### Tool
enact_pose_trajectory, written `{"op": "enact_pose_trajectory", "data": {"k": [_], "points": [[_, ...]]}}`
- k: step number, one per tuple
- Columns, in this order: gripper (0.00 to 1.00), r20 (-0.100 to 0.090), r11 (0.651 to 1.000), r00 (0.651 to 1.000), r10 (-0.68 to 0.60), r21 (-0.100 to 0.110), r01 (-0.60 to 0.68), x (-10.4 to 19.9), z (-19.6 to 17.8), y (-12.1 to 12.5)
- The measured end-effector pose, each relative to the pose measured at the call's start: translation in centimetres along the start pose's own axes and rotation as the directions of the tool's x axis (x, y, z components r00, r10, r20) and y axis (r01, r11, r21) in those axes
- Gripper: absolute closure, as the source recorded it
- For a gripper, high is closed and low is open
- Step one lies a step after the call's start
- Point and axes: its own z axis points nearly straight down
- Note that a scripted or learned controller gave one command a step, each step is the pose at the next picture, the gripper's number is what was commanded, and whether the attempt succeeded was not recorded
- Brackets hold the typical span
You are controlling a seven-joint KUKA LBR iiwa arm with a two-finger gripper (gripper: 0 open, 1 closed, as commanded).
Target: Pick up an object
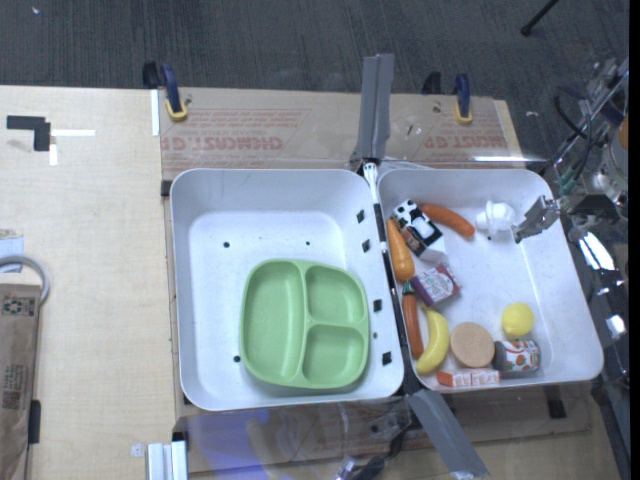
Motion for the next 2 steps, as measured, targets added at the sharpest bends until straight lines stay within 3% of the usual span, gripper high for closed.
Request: {"op": "enact_pose_trajectory", "data": {"k": [1,2], "points": [[0.0,0.002,0.999,0.999,0.046,-0.003,-0.046,1.8,-14.2,-4.7],[0.0,0.001,1.0,1.0,0.015,0.0,-0.015,10.2,-4.5,-0.7]]}}
